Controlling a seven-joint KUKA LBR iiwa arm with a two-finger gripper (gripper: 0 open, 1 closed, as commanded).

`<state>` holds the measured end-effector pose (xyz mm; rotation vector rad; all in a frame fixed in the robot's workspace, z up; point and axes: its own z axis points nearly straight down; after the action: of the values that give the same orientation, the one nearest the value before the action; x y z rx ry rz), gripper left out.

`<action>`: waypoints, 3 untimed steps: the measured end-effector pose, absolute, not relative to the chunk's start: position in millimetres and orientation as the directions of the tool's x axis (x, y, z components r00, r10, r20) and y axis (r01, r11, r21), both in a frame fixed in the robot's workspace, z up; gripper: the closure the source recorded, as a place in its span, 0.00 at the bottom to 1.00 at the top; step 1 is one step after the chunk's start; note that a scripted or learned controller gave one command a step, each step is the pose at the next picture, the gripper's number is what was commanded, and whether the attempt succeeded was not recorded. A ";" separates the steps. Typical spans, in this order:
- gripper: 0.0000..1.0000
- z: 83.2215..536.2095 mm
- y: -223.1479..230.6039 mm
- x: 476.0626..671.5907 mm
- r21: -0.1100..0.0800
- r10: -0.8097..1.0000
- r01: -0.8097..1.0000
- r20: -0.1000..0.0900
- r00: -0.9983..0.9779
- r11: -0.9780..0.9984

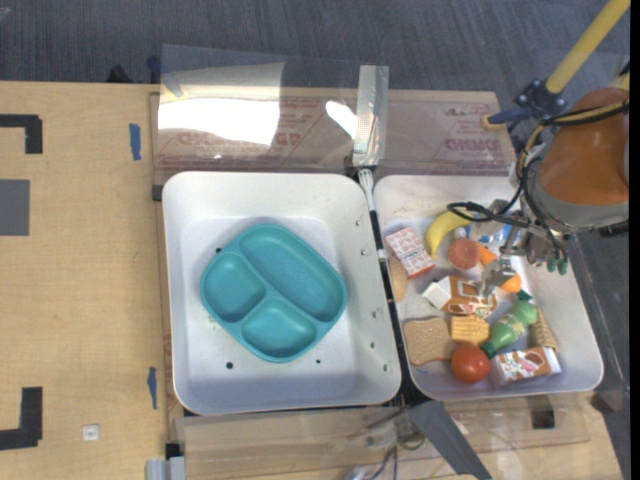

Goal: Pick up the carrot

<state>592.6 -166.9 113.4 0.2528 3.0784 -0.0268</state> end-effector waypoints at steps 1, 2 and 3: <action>0.00 113.0 -170.2 594.3 -0.006 0.139 0.140 -0.053 -0.989 0.990; 0.00 113.3 -164.5 590.9 -0.012 0.168 0.169 -0.056 -0.984 0.986; 0.00 112.3 -179.3 607.3 0.002 0.187 0.187 -0.057 -0.981 0.982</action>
<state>607.3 -179.3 112.3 0.2894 3.0710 -0.0055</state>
